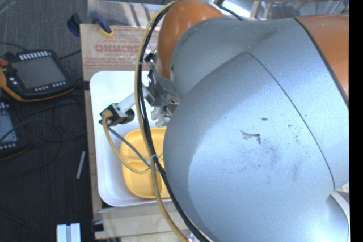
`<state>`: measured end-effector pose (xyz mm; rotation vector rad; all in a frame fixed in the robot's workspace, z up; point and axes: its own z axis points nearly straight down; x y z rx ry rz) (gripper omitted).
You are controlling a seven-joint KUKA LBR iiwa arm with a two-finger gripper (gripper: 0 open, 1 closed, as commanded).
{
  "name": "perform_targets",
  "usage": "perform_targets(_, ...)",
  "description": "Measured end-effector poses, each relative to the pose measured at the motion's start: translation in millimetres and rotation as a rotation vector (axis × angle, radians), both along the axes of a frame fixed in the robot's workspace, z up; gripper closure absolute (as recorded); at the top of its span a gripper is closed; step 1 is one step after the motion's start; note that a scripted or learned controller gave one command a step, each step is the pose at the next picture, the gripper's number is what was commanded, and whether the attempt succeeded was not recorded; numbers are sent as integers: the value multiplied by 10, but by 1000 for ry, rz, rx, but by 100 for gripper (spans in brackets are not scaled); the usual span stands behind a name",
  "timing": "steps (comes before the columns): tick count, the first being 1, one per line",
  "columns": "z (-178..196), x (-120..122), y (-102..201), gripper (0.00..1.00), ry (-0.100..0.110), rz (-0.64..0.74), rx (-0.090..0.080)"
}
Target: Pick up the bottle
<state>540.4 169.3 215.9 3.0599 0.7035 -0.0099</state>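
- Bottle: I cannot tell where it lies. No shape I can name as a bottle is clear of my own arm.
- Gripper point(160, 106): mine, low over the white bin point(106, 93), about midway along the bin's length and toward its right side. I cannot tell whether it is released or clenched, and nothing can be seen held in it.
- Yellow dish-like item point(139, 177): rounded and shallow-looking, lying in the bin's near half, close to the near edge. Its right part runs under my arm. I cannot tell what kind of item it is.
- White bin: shallow. Its left wall, near-left corner and far-left corner are in sight.
- Arm point(255, 139): grey casing with an orange section point(184, 22) above the wrist, reaching in from the right over the bin's right side.
- Cardboard sheet point(110, 51): pale brown with red lettering, just beyond the bin's far edge.
- Blue clamp point(100, 24): at the cardboard's far-left corner.
- Teach pendant point(35, 73): dark screen, orange-edged housing, on the dark floor well left of the bin, with black cables point(39, 124) trailing beside it.
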Motion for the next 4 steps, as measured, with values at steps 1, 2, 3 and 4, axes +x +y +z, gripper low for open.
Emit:
perform_targets(1,513,789,-583,100,-2,256,0)
perform_targets(2,1218,616,-1528,100,-3,250,1)
perform_targets(3,904,-574,-1926,100,0,337,2)
perform_targets(4,904,-574,-1923,0,0,338,2)
